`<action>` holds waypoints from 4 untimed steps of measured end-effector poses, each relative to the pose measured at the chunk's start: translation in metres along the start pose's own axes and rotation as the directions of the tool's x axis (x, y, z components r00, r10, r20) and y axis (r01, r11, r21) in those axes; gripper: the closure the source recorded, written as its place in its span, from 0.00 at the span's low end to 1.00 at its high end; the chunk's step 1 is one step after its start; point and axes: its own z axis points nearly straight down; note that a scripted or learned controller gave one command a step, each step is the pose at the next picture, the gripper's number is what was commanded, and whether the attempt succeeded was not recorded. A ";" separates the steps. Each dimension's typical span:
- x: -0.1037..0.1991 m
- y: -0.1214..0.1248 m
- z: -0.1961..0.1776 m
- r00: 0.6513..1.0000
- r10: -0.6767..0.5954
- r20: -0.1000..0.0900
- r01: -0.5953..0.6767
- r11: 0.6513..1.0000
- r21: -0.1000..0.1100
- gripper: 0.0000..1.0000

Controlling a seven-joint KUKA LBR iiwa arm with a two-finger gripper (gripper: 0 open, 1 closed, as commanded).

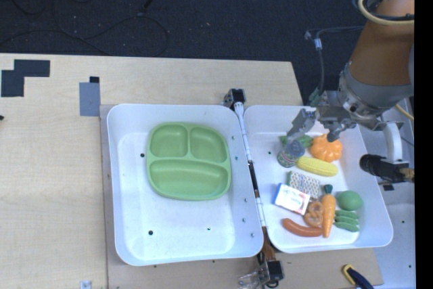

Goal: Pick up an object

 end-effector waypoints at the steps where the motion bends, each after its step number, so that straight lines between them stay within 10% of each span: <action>1: -0.072 0.004 0.110 1.000 0.002 -0.001 -0.002 1.000 0.000 0.00; 2: -0.025 0.026 0.187 1.000 0.000 0.000 0.000 1.000 -0.003 0.00; 3: -0.061 0.076 0.188 1.000 -0.001 0.000 0.001 1.000 -0.003 0.00; 4: -0.061 0.076 0.178 1.000 -0.001 -0.001 0.001 1.000 0.000 1.00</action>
